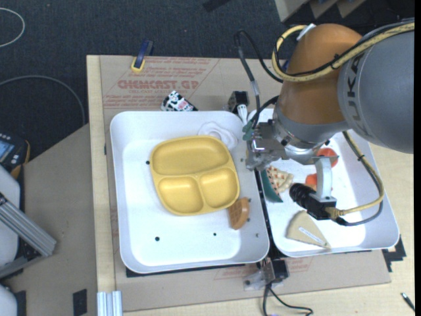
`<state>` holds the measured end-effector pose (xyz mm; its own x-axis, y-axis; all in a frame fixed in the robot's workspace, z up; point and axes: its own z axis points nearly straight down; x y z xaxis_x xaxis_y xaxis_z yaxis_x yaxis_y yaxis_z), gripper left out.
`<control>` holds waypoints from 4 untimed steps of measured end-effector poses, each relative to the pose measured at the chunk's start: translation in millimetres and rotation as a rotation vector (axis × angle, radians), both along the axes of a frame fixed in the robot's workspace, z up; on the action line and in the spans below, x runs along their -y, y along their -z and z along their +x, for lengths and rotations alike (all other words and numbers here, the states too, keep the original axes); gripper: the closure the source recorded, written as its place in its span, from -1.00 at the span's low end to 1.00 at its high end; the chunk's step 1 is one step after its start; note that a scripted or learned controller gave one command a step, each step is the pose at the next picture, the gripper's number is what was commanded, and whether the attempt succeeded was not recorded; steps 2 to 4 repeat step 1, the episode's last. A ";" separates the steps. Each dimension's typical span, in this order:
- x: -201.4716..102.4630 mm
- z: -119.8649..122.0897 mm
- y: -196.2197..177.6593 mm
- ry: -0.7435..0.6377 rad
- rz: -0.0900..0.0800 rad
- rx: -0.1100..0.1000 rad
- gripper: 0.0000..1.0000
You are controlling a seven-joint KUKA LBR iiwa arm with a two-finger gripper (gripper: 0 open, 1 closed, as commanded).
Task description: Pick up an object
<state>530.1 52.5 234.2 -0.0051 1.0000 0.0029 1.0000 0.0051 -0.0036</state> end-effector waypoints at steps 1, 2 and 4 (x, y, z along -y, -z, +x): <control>-2.6 -1.4 10.9 0.005 -0.002 -0.001 1.00; -2.6 -1.4 10.9 0.005 -0.002 -0.001 1.00; -2.6 -1.4 10.9 0.005 -0.002 -0.001 1.00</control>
